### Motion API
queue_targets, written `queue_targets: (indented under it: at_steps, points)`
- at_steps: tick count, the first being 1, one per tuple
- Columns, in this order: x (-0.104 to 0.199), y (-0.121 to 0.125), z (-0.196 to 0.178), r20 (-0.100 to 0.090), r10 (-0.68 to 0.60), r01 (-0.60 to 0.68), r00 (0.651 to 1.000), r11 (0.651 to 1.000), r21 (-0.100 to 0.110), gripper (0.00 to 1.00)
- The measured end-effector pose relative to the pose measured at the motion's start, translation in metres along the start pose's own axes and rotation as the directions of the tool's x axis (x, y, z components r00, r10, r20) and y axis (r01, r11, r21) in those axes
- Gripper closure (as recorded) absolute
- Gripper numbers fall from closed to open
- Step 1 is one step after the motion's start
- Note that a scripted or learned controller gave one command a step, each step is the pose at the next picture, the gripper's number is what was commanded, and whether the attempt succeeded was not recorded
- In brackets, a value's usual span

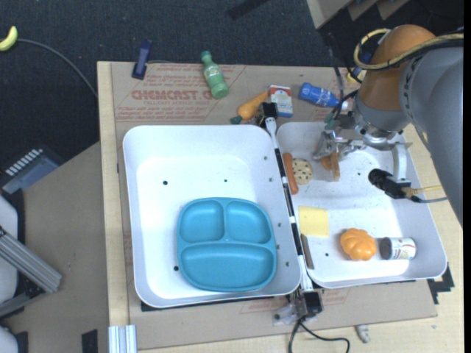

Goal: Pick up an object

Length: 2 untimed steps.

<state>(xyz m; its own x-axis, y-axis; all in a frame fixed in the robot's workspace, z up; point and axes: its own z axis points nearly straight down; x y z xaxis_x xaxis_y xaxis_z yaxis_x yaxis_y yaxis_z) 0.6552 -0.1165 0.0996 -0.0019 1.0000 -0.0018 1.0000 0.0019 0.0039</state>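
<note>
Now | gripper (331, 151) low in right bin (419, 219) far corner | grip state unclear | blue tray (225, 243) in left bin (158, 168)

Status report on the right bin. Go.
Gripper low in right bin, far end, fingers unreadable. Cookie just beside it, not held. Yellow block, orange fruit, small bottle lie loose nearer the front. Path unobstructed.
</note>
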Motion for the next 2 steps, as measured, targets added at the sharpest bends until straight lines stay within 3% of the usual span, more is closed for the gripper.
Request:
queue_targets:
  at_steps: [1,2]
  points:
    - [0.052,-0.046,-0.087,-0.003,0.0,0.0,1.0,1.0,0.001,1.0]
    - [0.081,-0.085,-0.085,-0.003,0.001,-0.001,1.0,1.0,0.006,1.0]
